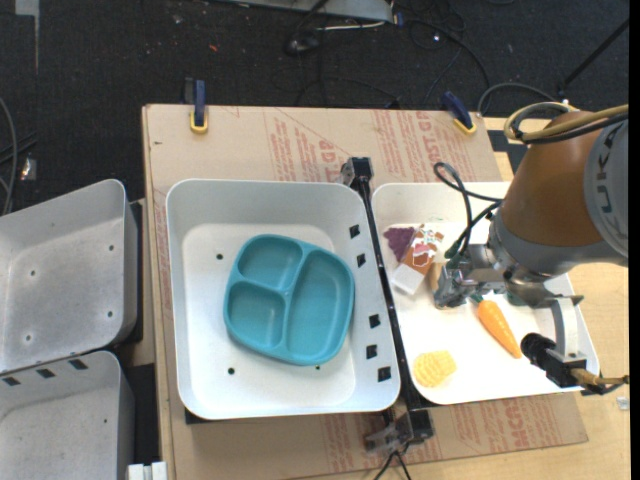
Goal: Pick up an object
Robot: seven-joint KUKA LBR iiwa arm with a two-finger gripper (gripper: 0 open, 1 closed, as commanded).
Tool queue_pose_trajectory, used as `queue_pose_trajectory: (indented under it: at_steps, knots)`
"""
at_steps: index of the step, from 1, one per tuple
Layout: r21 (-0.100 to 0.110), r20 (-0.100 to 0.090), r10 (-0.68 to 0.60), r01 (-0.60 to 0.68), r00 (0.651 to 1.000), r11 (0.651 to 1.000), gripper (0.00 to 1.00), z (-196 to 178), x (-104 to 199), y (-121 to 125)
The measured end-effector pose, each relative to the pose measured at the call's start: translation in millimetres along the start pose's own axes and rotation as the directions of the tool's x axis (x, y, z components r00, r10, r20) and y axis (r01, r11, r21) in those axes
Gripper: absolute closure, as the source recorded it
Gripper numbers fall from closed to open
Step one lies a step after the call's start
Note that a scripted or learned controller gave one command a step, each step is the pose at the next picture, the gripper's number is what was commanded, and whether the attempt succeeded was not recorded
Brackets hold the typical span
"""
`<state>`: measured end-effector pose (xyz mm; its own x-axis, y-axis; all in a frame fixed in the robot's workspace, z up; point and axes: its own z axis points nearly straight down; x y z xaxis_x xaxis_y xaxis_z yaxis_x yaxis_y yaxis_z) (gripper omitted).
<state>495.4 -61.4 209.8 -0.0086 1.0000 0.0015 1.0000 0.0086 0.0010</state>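
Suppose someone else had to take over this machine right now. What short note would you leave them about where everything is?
Gripper: low in the right bin, near the middle of its objects. I cannot tell if the jaws are open or shut, and nothing visibly sits between them.
Things in the right bin: a toy carrot just right of the gripper, a yellow waffle-like piece toward the front, a purple item and a small printed packet toward the back, a white block beside them.
Left bin: a teal divided plate.
Done: nothing lifted yet.
Left: grasp one object and raise it.
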Motion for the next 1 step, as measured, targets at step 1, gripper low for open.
queue_pose_trajectory:
  at_steps: [1]
  knots:
    - [-0.001, 0.0, 0.0, 0.0, 1.0, 1.0, 1.0, -13.6, 49.7, 23.0]
